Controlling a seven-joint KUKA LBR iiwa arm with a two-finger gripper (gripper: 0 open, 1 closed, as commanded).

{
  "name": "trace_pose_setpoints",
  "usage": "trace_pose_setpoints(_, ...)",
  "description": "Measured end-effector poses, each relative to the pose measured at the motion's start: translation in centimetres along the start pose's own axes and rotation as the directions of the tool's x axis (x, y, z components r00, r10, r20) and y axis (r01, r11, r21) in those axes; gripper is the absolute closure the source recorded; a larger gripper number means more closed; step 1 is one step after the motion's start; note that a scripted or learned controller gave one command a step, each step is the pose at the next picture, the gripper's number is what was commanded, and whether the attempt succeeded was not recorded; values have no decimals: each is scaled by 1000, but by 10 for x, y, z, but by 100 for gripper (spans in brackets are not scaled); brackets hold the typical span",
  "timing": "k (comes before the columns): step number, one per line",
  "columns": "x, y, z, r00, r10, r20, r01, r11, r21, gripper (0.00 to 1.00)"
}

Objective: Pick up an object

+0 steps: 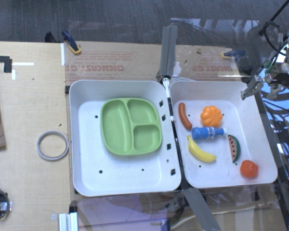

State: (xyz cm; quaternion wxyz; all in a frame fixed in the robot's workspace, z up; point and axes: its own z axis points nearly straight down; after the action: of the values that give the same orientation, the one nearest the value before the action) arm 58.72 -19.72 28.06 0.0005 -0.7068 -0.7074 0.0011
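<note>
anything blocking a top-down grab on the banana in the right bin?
Nothing lies on the banana. The blue bottle sits close above it, beside its upper end, so gripper fingers could catch it. The watermelon slice lies apart to its right.

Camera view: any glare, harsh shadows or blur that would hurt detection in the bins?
Camera view: light is even and soft, with only faint shadows under the green plate and the toys. The white bins are bright but keep their edges; the banana and blue bottle read sharp. Clear sheeting along the top right gives mild reflections. Slight overall softness, no motion blur on the objects.
</note>
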Motion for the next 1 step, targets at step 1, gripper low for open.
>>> trace_pose_setpoints(1, -15, 26, 178, 1000, 25, -5, -25, 1000, -3, 0)
